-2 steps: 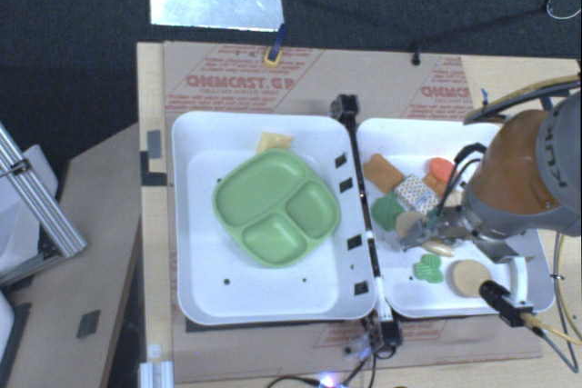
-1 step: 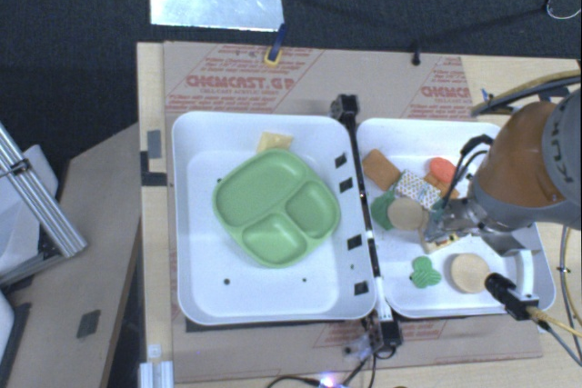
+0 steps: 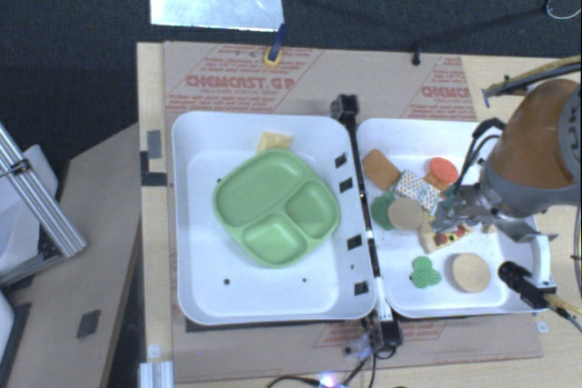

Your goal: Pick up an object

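The table (image 3: pixel 155 195) carries two shallow white bins side by side. The left bin (image 3: pixel 205 286) contains a green divided plate (image 3: pixel 275 207), tilted in plan, with a small yellow piece (image 3: pixel 273 142) just beyond its far edge. The right bin (image 3: pixel 400 300) holds a cluster of small items: a brown block (image 3: pixel 382 168), a red-orange piece (image 3: pixel 443 170), a patterned box (image 3: pixel 416 187), a tan disc (image 3: pixel 406 214) partly covering a green item at its left, a small green shape (image 3: pixel 424 272) and a round beige disc (image 3: pixel 470 272). The arm (image 3: pixel 536 150) enters from the right and is cut off by the frame edge. The claw (image 3: pixel 447 218) sits low over a multicoloured piece (image 3: pixel 443 237) near the bin centre. Whether the claw is apart or together cannot be determined; the wrist body hides it, and contact with the piece cannot be confirmed.
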